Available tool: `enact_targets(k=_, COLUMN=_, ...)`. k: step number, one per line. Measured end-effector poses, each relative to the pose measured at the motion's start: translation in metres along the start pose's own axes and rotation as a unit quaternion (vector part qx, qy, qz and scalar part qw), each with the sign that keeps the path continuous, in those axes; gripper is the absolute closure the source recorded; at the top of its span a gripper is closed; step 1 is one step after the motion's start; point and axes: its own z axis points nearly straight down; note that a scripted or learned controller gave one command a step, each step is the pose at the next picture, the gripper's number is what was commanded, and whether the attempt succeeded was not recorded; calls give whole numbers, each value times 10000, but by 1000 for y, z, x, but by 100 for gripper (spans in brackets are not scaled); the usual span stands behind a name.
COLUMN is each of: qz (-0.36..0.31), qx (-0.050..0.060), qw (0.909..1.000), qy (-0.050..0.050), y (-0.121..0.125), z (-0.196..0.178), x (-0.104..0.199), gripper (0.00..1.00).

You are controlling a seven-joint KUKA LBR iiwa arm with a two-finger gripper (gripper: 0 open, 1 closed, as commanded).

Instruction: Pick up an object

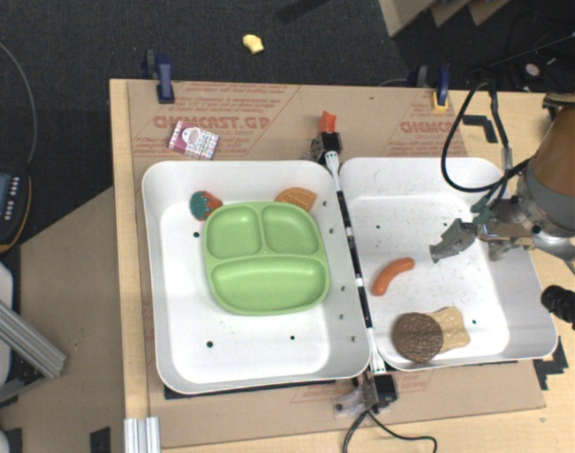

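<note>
Right now the hand (449, 243) hangs over the right bin (514, 343), right of the frame's centre, with nothing between its fingers; whether they are apart or together I cannot tell from this slant. The nearest candidate is the orange sausage (392, 275), lying on the bin floor just below and left of the hand, apart from it. It looks like a small toy food piece: probably light, smooth, a little slippery, and stiff enough to keep its curve. Its long axis runs from lower left to upper right in the frame, bent slightly. A grip across the narrow middle, fingers square to that axis, seems the safest. Lower in the same bin, a brown round cookie (417, 336) overlaps a tan cracker (452, 327); both look flat and harder to pinch. The left bin (169, 281) carries a green divided plate (265, 257).
</note>
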Motion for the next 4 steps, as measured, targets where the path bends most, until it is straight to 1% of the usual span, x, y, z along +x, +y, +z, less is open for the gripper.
enact_targets(k=1, qz=-24, qx=6, qw=10000, qy=2, y=62, z=69, x=35, gripper=0)
enact_targets(k=2, qz=15, qx=31, qw=10000, qy=2, y=57, z=170, x=6, gripper=0)
enact_targets(k=3, qz=11, qx=-11, qw=10000, qy=-4, y=59, z=154, x=7, gripper=100)
enact_targets(k=4, qz=9, qx=-7, qw=10000, qy=-4, y=59, z=155, x=7, gripper=0)
